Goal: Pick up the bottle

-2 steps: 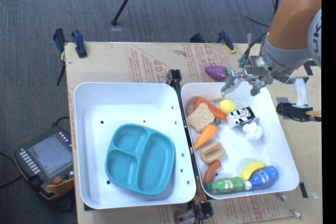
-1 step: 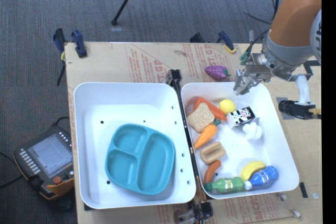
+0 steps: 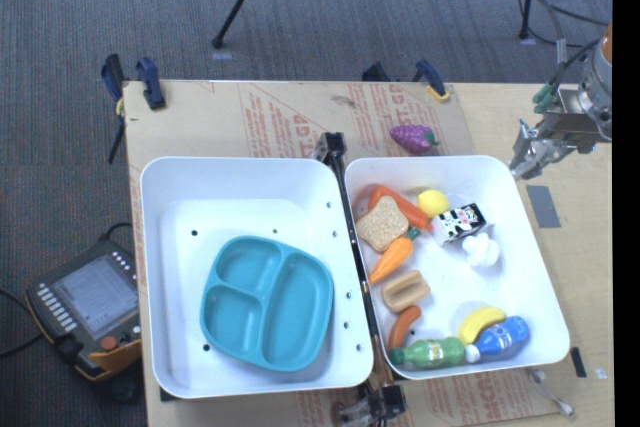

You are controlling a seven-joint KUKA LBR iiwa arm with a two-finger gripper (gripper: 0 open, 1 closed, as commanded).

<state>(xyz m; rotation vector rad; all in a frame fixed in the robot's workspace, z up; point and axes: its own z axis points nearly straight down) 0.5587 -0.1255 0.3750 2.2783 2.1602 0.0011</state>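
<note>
Camera view, looking down at a slant on both bins. Gripper (image 3: 528, 160) sits at the right edge of frame, over bare bench just outside the upper right corner of the right bin (image 3: 530, 245). Nothing is between its tips. Spread or pressed together: cannot tell, too small and blurred at this angle.

Two bottle-like items lie in the near end of the right bin, against its front wall. Green bottle (image 3: 432, 353) lies flat, long axis roughly left-right along the wall, one end near the sausage (image 3: 404, 325). Blue bottle (image 3: 500, 339) lies just beside it to the right, tilted a little up toward the right, touching or nearly touching the banana (image 3: 480, 321). Which one the task means is not clear; both count as candidates.

Key relation: either bottle lies well apart from the gripper, toward the camera and somewhat left in the view, nearly the full length of the bin away. Blue one is the nearer of the two. Judgement: the approach needs a long travel along the bin, then a descent with the fingers set across the bottle's short width. Crowding by banana and front wall could spoil the close.

Left bin (image 3: 180, 205) holds a teal divided plate (image 3: 268, 303).
</note>
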